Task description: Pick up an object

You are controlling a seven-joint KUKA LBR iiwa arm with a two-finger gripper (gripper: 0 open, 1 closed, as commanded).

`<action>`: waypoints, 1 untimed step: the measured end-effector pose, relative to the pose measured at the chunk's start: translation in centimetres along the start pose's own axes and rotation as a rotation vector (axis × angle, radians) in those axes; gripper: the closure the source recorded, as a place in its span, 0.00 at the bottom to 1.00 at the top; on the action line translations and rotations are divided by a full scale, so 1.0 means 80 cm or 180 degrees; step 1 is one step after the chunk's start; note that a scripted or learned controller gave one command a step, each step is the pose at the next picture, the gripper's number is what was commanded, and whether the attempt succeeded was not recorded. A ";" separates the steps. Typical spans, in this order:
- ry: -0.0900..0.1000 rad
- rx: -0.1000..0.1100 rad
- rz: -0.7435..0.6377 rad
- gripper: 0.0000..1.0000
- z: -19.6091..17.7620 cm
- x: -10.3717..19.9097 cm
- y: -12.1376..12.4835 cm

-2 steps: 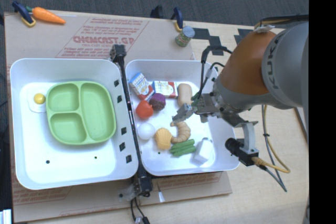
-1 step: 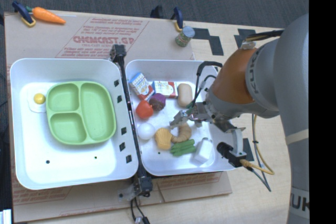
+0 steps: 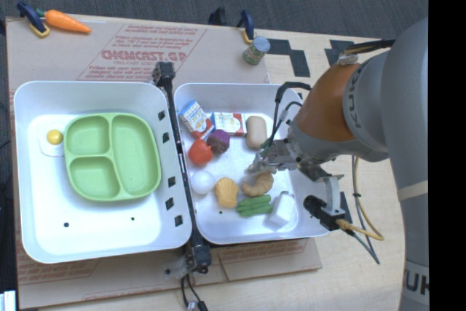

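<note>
- Over the right bin (image 3: 218, 92), the grey arm (image 3: 378, 105) with its orange band reaches in from the right and bends down toward the clutter of small toy foods.
- Its gripper (image 3: 262, 162) sits low among the objects, just above a tan, potato-like piece (image 3: 256, 184) near the middle of the bin. Whether the tool is spread or pressed together cannot be told from this angle, because the wrist hides it.
- Around that spot lie a beige oblong piece (image 3: 255, 131), a purple item (image 3: 218, 141), a red tomato-like ball (image 3: 200, 152), a white egg (image 3: 201, 181), a yellow piece (image 3: 226, 192), a green bean pod (image 3: 253, 206) and a white block (image 3: 281, 209). Two small printed cartons (image 3: 211, 120) rest near the far wall.
- The left bin (image 3: 44, 237) holds a green divided plate (image 3: 113, 155) and a small yellow item (image 3: 54, 136) on a white disc.
- Outside the bins, a toy carrot (image 3: 67, 22) lies at the far left of the board and a small can (image 3: 255, 51) stands behind the right bin.
- As for progress, the approach looks done: the tool is down at the level of the objects. Nothing is visibly lifted, and all the pieces seem to rest on the bin floor. A firm hold and the lift are, by my reading, yet to come.
</note>
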State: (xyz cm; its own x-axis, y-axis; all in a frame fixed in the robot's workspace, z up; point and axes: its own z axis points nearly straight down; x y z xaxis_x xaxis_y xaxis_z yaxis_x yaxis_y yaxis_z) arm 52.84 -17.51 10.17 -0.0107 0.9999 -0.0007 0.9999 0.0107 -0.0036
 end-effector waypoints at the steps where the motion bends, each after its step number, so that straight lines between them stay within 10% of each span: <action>1: 0.0000 -0.0015 0.0015 1.00 -0.144 0.012 0.009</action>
State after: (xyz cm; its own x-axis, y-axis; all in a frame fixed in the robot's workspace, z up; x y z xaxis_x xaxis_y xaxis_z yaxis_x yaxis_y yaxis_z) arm 53.58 -16.53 21.65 -0.0058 1.0000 -0.0007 1.0000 0.0059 0.0011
